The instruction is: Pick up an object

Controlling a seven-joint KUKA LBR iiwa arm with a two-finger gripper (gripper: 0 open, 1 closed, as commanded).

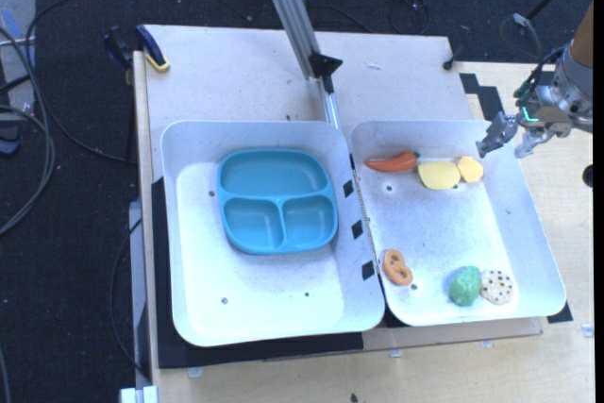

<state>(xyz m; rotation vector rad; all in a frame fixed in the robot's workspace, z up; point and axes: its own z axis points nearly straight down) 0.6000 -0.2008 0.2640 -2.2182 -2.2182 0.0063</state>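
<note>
The tool [510,135] hangs at the far right of the scene, over the far right rim of the right bin [528,231], with nothing between its fingers; they appear spread apart, though they are small and dark against the table [245,80]. Along the far side of that bin lie an orange carrot [392,162], a pale yellow lemon-shaped piece [439,175] just right of it, and a smaller yellow piece [471,169] touching the lemon's right end; this last one is the object nearest the tool, a little left of and nearer than the fingertips. At the near side of the same bin sit a small pretzel [397,267] close to the left wall, and further right a green leafy lump [463,285] touching a speckled cookie [496,287]. The left bin [189,297] holds a blue divided plate [278,201] with three compartments, lying flat toward its far half. A slanted metal pole [288,0] runs down from the far edge to the gap between the bins.
</note>
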